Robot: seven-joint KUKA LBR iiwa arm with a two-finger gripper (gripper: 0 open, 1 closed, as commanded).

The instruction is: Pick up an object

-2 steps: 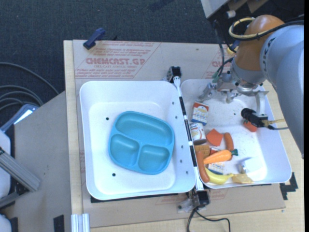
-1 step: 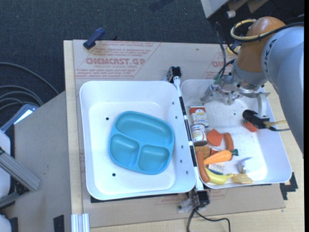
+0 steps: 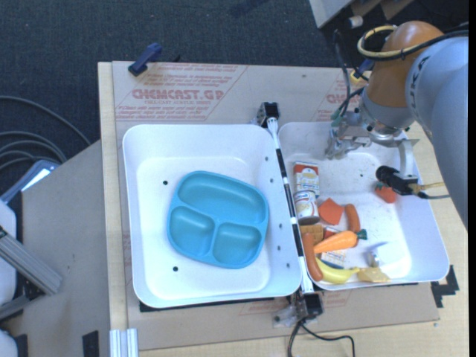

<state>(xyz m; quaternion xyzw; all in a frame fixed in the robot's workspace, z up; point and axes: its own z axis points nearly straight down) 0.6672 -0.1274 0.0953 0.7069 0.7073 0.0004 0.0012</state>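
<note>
Camera view has my gripper (image 3: 343, 144) low over the far end of the right bin (image 3: 428, 233), near its back wall. Fingers look close together with nothing between them, though they're small from here.

Everything worth picking sits nearer me along the divider side of that bin: a small carton (image 3: 306, 178), a can (image 3: 306, 204) just below it, a sausage (image 3: 352, 217), a carrot (image 3: 336, 241) and a banana (image 3: 335, 274) at the near end. A small red piece (image 3: 386, 193) lies closer to the gripper.

I'd go for the carrot. It looks like light, hard plastic toy food, smooth and likely to roll or squirt out, so I'd close across its thick middle, fingers crosswise to its length. Its neighbours crowd it, so clearance is tight.

The left bin (image 3: 141, 199) holds a blue divided plate (image 3: 217, 219).
</note>
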